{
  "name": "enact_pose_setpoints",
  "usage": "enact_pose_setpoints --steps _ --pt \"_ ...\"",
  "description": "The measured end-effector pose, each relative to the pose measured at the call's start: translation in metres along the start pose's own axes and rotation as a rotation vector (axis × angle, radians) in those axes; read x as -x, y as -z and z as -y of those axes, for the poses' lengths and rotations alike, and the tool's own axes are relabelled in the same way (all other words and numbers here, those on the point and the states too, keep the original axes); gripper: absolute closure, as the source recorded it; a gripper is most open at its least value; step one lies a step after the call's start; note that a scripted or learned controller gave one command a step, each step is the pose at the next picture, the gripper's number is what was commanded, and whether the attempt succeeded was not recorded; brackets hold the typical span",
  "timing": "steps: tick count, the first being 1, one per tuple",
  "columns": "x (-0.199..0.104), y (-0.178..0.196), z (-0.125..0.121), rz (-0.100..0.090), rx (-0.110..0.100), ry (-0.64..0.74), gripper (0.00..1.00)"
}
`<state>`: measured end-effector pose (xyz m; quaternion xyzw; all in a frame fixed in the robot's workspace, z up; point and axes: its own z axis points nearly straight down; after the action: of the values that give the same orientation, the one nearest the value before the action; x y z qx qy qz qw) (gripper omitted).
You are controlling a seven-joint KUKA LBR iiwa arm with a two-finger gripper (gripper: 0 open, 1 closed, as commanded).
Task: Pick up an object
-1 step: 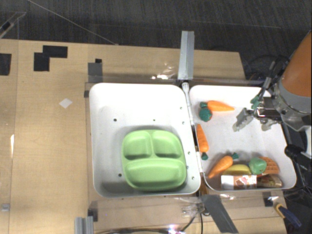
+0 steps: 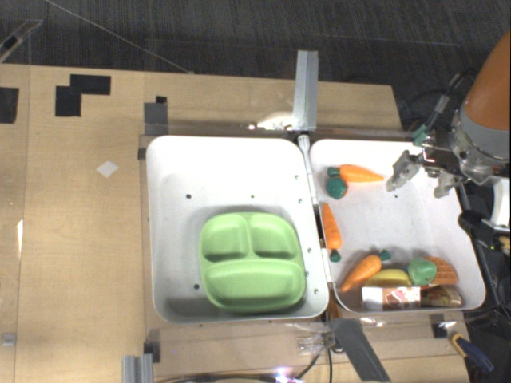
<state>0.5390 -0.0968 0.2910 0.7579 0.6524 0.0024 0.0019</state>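
Note:
The right bin holds toy food. A carrot with a green top lies near its far left corner. A second carrot rests along the left wall, and a third carrot lies by the front pile. My gripper hovers over the far right part of this bin, to the right of the first carrot. It is open, its two fingers spread apart with nothing between them.
At the right bin's front lie a yellow banana, a green round piece, a white and red box and a brown ridged item. The left bin holds a green divided plate.

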Motion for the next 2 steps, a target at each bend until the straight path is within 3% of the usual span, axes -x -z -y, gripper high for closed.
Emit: enact_pose_setpoints --steps 1,2 --pt "-0.006 -0.01 -0.022 0.001 0.0 0.218 0.0" --pt "-0.009 -0.109 -0.076 0.0 -0.002 0.205 0.0"
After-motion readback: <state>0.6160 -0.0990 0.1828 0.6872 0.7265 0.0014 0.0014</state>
